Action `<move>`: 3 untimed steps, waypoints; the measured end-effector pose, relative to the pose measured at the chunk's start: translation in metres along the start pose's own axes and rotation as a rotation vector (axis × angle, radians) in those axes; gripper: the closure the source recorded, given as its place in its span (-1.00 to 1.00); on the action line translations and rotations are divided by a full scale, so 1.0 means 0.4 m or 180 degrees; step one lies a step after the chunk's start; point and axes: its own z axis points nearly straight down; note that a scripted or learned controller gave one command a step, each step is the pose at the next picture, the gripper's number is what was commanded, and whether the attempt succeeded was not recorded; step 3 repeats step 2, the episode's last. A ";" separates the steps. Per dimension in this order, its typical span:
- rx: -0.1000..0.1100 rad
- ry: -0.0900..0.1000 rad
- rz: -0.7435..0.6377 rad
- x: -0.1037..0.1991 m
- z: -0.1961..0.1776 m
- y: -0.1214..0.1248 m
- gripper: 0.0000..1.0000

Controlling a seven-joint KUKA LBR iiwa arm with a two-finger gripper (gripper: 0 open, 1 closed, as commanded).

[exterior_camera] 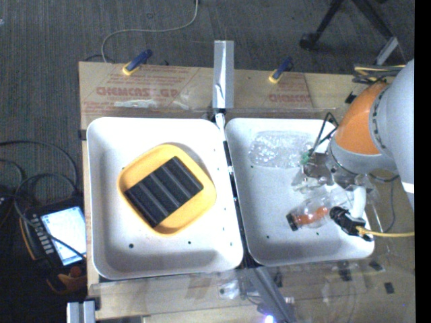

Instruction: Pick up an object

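Note:
A yellow block with a black ribbed top [167, 188] lies in the left bin [108, 140]. In the right bin [269, 241] a small clear bottle with orange contents and a black cap [307, 217] lies on its side near the front right. A crinkled clear plastic piece [273, 149] sits at the back of that bin. My gripper [319, 174] reaches in from the right below the orange band and hangs just behind and above the bottle. Its tips blend into the clear plastic and the arm's parts.
A metal divider post [223, 73] stands behind the seam between the bins. Blue and yellow clamps [137, 62] hold the cardboard backing. A yellow cable and black fitting [345, 221] hang by the right bin's front right corner.

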 end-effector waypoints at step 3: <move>0.0065 0.0001 0.0255 -0.006 -0.257 -0.083 -1.00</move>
